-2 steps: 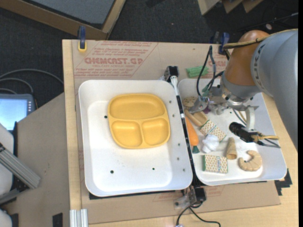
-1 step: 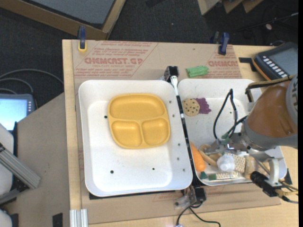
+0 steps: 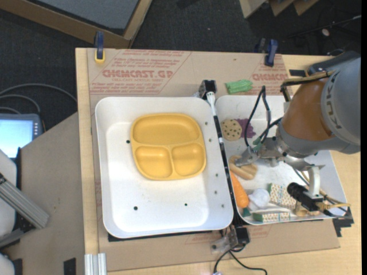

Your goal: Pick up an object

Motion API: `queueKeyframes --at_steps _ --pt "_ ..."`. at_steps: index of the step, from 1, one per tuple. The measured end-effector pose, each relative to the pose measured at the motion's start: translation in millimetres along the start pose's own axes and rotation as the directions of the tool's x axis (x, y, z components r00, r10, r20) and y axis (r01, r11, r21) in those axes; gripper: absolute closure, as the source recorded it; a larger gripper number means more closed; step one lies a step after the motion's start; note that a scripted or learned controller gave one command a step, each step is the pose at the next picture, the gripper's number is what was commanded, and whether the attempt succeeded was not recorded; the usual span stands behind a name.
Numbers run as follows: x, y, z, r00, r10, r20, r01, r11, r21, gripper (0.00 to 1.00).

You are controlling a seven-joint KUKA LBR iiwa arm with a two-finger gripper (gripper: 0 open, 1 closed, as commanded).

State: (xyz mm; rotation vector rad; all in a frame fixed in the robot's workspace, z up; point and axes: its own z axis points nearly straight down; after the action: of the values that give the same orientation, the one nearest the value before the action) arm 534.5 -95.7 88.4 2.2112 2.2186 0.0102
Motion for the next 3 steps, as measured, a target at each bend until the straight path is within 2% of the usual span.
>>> queueKeyframes --at_steps 1,2,3 --pt "3 -24 -3 1.0 0.005 0.0 -0.005 1.0 0.006 0.0" --pt "-30 49 2 1.0 0.001 0.001 -0.001 1.0 0.001 0.0" --pt "-28 49 -12 1.0 0.003 -0.003 -0.003 1.0 -0.003 1.0"
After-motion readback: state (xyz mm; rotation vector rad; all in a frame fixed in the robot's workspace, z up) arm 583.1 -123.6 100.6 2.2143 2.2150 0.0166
